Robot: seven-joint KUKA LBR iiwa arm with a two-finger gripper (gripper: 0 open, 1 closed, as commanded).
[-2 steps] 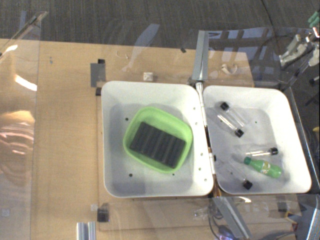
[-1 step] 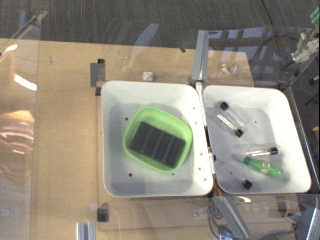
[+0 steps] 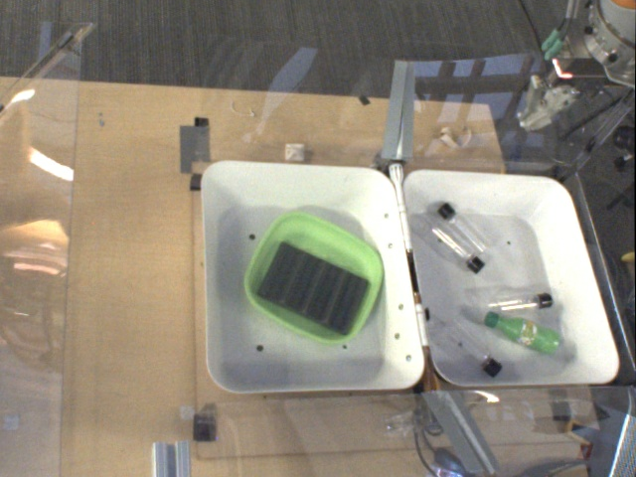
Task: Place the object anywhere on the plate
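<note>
1. The worktop (image 3: pixel 119 296) was a pale wooden surface carrying two shallow white bins set side by side, their inner rims touching along the middle.
2. The left bin (image 3: pixel 224 346) held a lime-green plate (image 3: pixel 266 251) with rounded corners, turned at a slight angle and lying near the bin's centre.
3. A dark ribbed rectangular pad (image 3: pixel 312 287) lay inside the plate, covering most of its floor.
4. The right bin (image 3: pixel 581 266) held several small items, all well apart from the plate.
5. A clear tube with black caps (image 3: pixel 458 237) lay diagonally in the upper left part of the right bin.
6. A second clear tube with a black cap (image 3: pixel 521 304) lay lower and to the right, almost level.
7. A green bottle (image 3: pixel 525 333) lay on its side just below that second tube, its neck pointing left and its body near the bin's lower right.
8. A small black cap-like piece (image 3: pixel 491 368) rested near the lower edge of the right bin.
9. The arm (image 3: pixel 606 18) stood at the upper right corner of the view, outside the bins and above the dark floor.
10. The claw (image 3: pixel 542 102) hung just past the upper right corner of the worktop, away from every item; whether it was wide or narrow could not be told at that size and angle, and nothing showed between its tips.
11. A small pale cube (image 3: pixel 294 152) sat on the worktop just above the left bin.
</note>
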